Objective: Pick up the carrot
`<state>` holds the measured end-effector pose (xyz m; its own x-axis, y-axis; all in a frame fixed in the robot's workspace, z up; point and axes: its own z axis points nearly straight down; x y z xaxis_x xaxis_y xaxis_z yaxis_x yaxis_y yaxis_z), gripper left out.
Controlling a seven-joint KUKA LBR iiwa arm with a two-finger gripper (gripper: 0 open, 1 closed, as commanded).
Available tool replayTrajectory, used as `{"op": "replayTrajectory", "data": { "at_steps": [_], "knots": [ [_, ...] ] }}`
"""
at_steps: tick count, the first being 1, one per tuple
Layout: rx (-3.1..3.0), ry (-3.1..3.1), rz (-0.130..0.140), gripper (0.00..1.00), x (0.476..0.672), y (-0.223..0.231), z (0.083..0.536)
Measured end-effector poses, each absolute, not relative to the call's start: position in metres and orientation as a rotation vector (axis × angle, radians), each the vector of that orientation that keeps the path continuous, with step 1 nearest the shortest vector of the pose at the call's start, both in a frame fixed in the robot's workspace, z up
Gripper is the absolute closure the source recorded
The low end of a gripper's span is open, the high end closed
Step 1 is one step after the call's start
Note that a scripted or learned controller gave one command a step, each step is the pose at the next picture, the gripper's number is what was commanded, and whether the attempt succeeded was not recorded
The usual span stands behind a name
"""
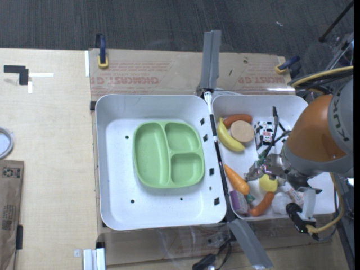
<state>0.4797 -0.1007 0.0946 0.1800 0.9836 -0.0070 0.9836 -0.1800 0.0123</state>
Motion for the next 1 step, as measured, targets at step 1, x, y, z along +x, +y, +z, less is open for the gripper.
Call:
{"op": "replayTrajectory", "data": {
  "at_steps": [1],
  "knots": [
    [2.215,2.187,0.011,0.00,0.4837,-0.1003,0.0973]
  ]
}}
